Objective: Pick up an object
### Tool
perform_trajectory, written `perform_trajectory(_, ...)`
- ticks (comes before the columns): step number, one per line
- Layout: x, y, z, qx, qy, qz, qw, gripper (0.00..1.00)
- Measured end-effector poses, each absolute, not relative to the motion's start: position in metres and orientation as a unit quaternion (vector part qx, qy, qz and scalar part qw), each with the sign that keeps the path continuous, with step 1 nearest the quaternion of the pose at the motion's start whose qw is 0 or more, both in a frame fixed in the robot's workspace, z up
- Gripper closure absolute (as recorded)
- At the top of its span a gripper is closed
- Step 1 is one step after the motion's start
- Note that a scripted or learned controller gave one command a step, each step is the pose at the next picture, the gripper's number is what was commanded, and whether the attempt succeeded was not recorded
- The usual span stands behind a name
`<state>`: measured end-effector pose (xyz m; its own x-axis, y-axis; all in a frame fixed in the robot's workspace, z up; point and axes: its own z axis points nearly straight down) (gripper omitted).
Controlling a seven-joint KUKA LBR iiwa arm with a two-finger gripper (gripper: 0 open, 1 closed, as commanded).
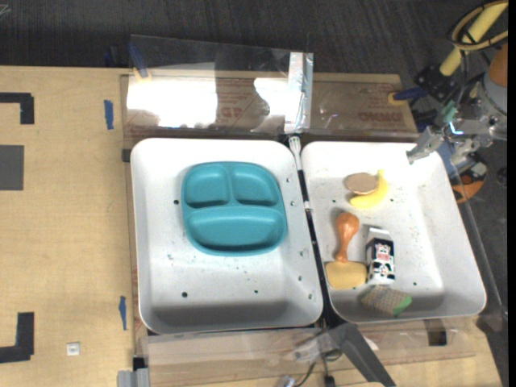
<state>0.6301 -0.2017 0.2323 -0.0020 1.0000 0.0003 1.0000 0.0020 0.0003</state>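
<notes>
in the camera view, the gripper [425, 148] hangs at the right bin's [455, 240] far right corner; whether its fingers are apart cannot be told. the banana [372, 193], wooden pestle [346, 234] and small carton [380, 260] lie in that bin. the teal tray [234, 206] sits in the left bin [153, 240].

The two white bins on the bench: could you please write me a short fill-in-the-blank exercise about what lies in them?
1. The teal divided tray lies in the ____ bin of the camera view.
2. The tray has ____ compartments.
3. The small black-and-white carton stands in the ____ bin of the camera view.
4. The yellow banana lies ____ from the camera than the carton.

Missing words: left; three; right; farther
</notes>
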Motion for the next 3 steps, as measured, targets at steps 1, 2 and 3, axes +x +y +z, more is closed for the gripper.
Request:
perform_trajectory(1,0.609,-0.205,0.261,-0.662,-0.749,-0.0002,-0.001,0.00)
perform_trajectory(2,0.660,-0.124,0.181,-0.661,-0.750,0.0008,0.003,0.00)
perform_trajectory(3,0.605,-0.119,0.088,-0.648,-0.761,-0.0017,-0.003,0.00)
